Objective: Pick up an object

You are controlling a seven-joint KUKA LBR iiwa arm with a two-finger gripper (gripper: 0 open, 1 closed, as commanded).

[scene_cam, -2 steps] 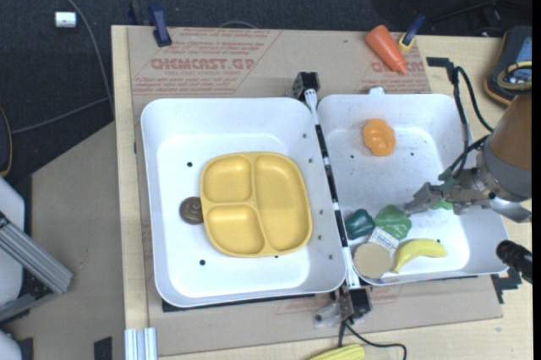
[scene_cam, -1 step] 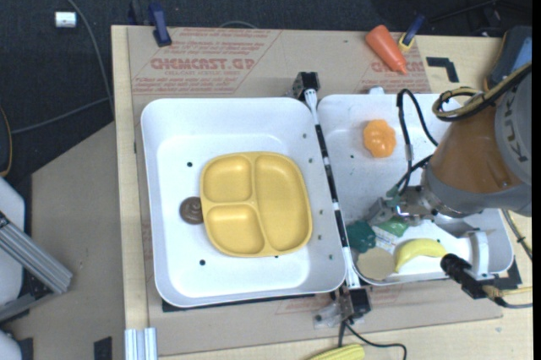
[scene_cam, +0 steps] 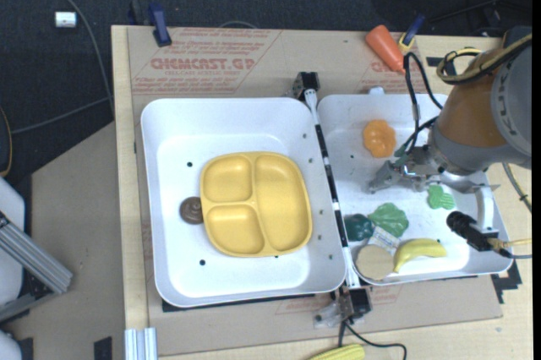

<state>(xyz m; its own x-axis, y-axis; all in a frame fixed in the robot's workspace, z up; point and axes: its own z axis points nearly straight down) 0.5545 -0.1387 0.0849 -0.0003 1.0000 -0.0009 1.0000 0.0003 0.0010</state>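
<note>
Gripper [scene_cam: 390,173] low in right bin [scene_cam: 347,117], fingers spread apart, nothing between them. Orange toy [scene_cam: 379,138] just above-left of it, apart. Green leafy piece [scene_cam: 390,218] + dark green item [scene_cam: 358,226] below; banana [scene_cam: 417,252] and tan disc [scene_cam: 374,262] near front wall. Left bin [scene_cam: 169,147]: yellow divided plate [scene_cam: 255,204], brown obj [scene_cam: 192,210] at its left edge
</note>
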